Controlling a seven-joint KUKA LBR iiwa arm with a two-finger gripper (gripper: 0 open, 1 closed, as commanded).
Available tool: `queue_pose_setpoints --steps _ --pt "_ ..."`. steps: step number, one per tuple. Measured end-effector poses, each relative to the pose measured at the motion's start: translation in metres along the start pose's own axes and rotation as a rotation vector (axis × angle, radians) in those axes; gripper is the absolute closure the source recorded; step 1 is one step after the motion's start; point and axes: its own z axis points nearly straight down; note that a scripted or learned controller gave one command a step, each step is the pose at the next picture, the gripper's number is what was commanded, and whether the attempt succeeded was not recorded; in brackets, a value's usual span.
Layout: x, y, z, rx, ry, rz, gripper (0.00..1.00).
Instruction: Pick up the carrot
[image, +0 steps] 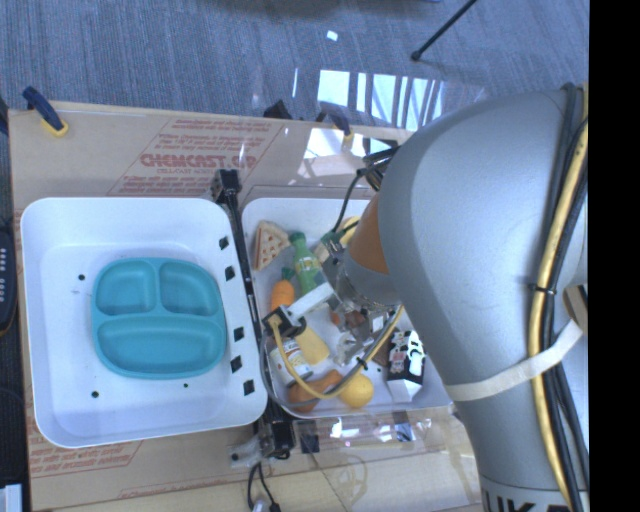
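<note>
An orange carrot (283, 293) lies in the right bin (262, 215) near its left wall, partly hidden by a white part of the tool. A second orange piece (318, 382) lies near the bin's front; I cannot tell what it is. My gripper (345, 322) is down among the items in the middle of this bin, just right of the carrot. The grey arm (480, 250) covers the bin's right half.
Around the gripper lie a tan wedge (268, 243), a green bottle (303, 262), a yellow block (312, 347), a lemon (357, 390) and a black-and-white carton (405, 358). The left bin (40, 300) holds a teal divided plate (158, 315).
</note>
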Motion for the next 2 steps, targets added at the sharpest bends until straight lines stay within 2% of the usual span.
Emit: queue_pose_setpoints --steps 1,2 --pt "0.0001 -0.0019 -0.0086 0.009 -0.003 -0.01 1.0" --pt "0.0001 -0.002 -0.0085 0.009 -0.004 -0.011 0.0"
